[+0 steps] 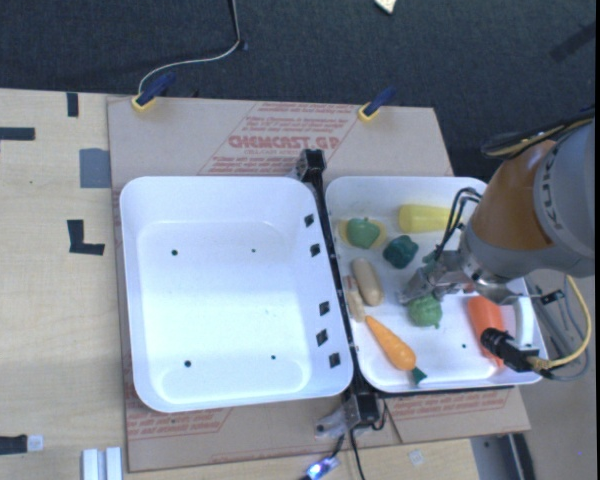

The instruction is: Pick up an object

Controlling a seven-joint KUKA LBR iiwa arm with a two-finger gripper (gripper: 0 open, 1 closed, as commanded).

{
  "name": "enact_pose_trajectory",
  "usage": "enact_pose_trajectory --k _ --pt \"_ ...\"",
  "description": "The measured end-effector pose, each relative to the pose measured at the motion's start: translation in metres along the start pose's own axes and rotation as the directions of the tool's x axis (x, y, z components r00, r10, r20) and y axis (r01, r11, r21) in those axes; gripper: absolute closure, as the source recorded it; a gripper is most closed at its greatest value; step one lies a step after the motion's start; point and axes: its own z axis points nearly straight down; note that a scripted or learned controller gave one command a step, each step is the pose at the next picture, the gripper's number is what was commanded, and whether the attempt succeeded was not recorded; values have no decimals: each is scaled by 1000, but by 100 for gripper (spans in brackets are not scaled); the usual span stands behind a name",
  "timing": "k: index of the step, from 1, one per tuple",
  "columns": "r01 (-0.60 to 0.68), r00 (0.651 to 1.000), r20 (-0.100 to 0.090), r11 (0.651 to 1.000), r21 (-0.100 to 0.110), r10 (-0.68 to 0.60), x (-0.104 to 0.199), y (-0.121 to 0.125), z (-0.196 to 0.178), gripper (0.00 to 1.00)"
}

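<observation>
Gripper (427, 290) low in right bin (380, 190), directly over green vegetable (424, 312), which lies just nearer the bin's near edge; finger state indeterminate.

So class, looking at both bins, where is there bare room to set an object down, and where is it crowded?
The left bin offers bare floor wall to wall. The right bin is crowded: carrot, potato, yellow piece and green pieces, with the gripper over them.
</observation>
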Motion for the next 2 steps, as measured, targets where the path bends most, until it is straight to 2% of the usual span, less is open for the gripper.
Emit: enact_pose_trajectory --k 1,2 --pt "0 1000 5 1000 -1 0 44 20 10 100" --pt "5 1000 -4 1000 -6 -5 102 -8 -95 100"
